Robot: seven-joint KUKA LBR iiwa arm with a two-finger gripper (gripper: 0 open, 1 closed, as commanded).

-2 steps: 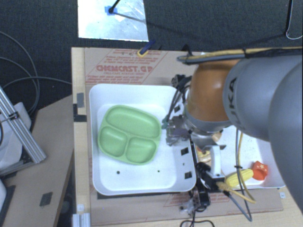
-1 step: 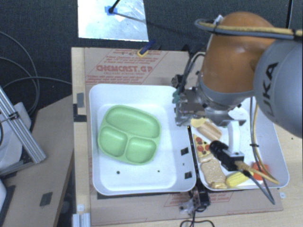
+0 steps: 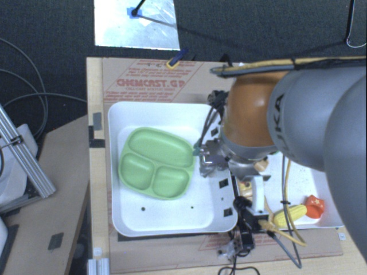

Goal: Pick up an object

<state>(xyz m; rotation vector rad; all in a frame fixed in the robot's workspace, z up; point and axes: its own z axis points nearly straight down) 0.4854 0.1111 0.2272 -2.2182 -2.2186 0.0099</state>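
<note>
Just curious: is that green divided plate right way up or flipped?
Right way up: the green divided plastic plate lies in its white bin, three compartments facing up.

your grey arm (image 3: 321, 113) reaches in from the right and bends downward, the orange band (image 3: 249, 110) sitting just above the wrist (image 3: 243, 150). the gripper (image 3: 211, 162) hangs low beneath it, largely hidden by the wrist, so you can't judge its state here.

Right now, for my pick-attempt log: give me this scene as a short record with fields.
left bin: holds green divided plate
right bin: yellow object and orange object, toward the view's lower right
claw: beside the plate's right edge
arm: covers much of the right bin
</note>
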